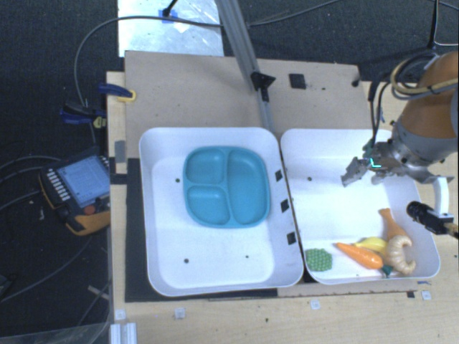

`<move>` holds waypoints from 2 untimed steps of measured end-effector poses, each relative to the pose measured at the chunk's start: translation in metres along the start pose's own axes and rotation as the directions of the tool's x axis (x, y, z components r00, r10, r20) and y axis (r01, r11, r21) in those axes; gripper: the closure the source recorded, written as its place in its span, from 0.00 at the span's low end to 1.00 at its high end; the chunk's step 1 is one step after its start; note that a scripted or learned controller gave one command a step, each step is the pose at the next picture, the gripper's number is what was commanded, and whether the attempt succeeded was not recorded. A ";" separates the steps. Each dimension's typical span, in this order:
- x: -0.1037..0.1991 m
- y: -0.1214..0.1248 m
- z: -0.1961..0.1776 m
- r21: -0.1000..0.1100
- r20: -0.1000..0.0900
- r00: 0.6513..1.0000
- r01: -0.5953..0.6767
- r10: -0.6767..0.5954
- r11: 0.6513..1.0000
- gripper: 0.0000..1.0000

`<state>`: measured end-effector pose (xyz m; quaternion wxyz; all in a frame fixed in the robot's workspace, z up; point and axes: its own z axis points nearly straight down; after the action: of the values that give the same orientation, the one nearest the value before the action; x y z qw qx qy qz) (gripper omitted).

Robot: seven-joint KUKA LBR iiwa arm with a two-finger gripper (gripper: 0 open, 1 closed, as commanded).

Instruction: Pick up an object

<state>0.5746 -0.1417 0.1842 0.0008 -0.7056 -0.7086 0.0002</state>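
My gripper (365,173) hangs over the upper right part of the right bin (315,156), open, with nothing between its fingers. The objects lie well below it, in that bin's front right corner: an orange carrot (358,255), a small yellow piece (371,244), an orange gourd-shaped piece (391,226) and a beige curved piece (402,254). A round green bumpy item (319,259) sits by the bin's front left wall.
The left bin (165,264) holds a blue divided plate (226,186). A grey pole (240,34) slants down to the bins' shared back edge. A handheld controller (77,192) and cables lie on the floor at left.
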 end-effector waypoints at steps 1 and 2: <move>0.000 0.001 -0.001 -0.003 0.000 1.000 0.000 0.000 1.000 0.00; 0.001 -0.002 0.061 0.000 0.001 1.000 -0.002 0.002 1.000 0.00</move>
<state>0.5729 -0.1405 0.1234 0.0006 -0.7065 -0.7077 0.0006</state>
